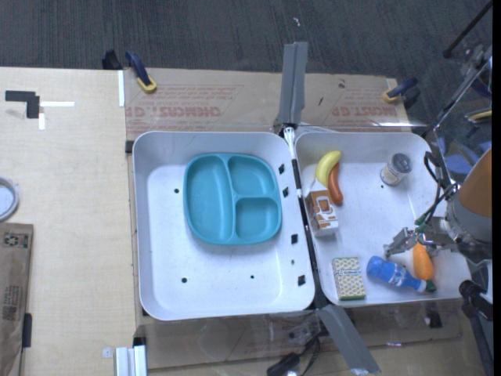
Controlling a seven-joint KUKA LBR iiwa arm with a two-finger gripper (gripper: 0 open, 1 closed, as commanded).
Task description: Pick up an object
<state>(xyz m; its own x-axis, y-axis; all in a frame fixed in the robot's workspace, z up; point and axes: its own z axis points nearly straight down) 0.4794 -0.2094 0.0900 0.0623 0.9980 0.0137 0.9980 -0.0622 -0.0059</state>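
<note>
My gripper [417,243] hangs low over the right bin's [368,233] near right corner, fingers spread open. An orange carrot-shaped toy [423,264] lies just under it, its top end between the fingertips [398,242]; nothing is lifted. A blue bottle [394,274] lies on its side against the orange toy's left. Further left are a yellow-green packet [348,278], a small brown carton [322,211], a yellow banana [327,165] with an orange sausage [337,186] beside it, and a small grey-lidded jar [398,168] at the back.
The left bin [164,272] holds a teal divided plate [233,198]. A grey divider post [293,84] rises between the bins at the back. Cables and the arm's body crowd the right edge. Blue-yellow clamps [141,73] hold the cardboard behind.
</note>
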